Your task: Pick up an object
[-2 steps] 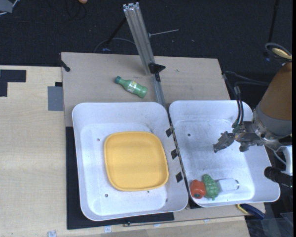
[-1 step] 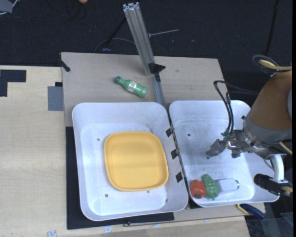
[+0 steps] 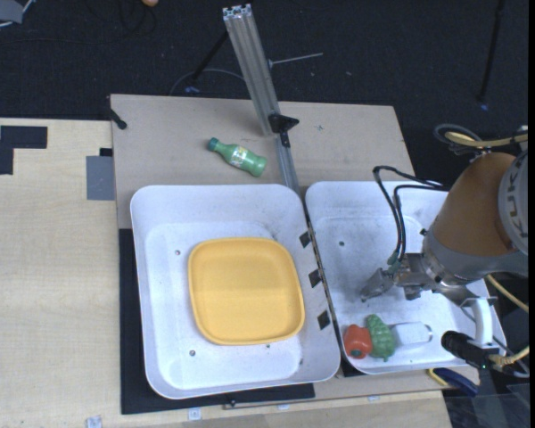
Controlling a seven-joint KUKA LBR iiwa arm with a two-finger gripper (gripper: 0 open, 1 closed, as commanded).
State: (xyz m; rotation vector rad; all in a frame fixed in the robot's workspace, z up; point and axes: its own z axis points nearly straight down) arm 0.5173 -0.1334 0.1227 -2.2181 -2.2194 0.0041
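In the right bin [image 3: 357, 212], near its front left corner, a small red object [image 3: 357, 341] lies against a green knobbly object [image 3: 381, 337]. A pale white object [image 3: 413, 333] lies just to their right. My gripper [image 3: 377, 286] hangs low over the bin's middle, a little above and behind these three things and apart from them. The grey arm with its orange band [image 3: 468, 217] reaches in from the right. Nothing shows in the gripper's grasp.
A square yellow plate [image 3: 245, 290] lies in the left bin [image 3: 152, 230]. A green bottle [image 3: 238, 156] lies on the bench behind the bins. A slanted aluminium rail [image 3: 259, 61] rises from the bench at the bins' shared back edge. Cables [image 3: 392, 203] hang over the right bin.
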